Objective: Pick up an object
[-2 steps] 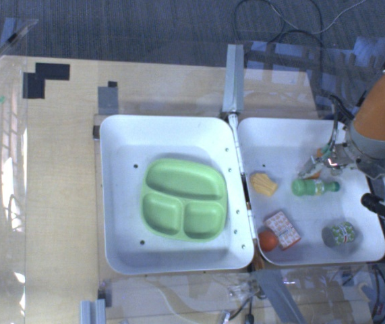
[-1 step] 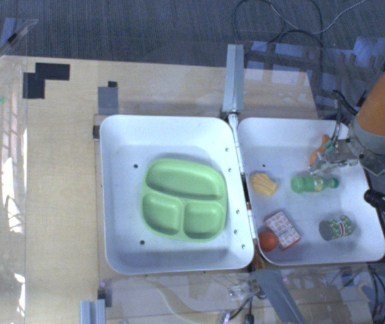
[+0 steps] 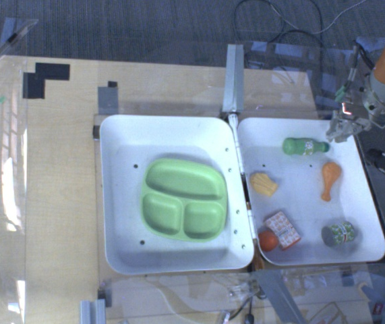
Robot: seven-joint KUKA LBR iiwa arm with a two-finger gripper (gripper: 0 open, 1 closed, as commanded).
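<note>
So as far as I can tell, nothing has been picked up yet. The gripper (image 3: 338,131) sits over the far right corner of the right bin (image 3: 313,247), right beside the cap end of the green bottle (image 3: 304,146), which is lying on its side near the far wall. Can't tell from this angle whether it's spread or pinched together, it's too small and blurry, and nothing is visibly in its grasp.

Everything else in that bin sits flat on the floor: an orange drumstick-looking thing (image 3: 330,179) just near of the bottle, a yellow chunk (image 3: 264,184) toward the left wall, a little patterned box (image 3: 283,229) touching a red ball (image 3: 267,241) at the near left corner, and a grey-green round object (image 3: 340,233) near right. The left bin (image 3: 118,181) holds 1 green divided tray (image 3: 183,199).

My guess is the bottle is the target since it's closest. Still to do: the descent, the grab and the lift, so basically all of it.
</note>
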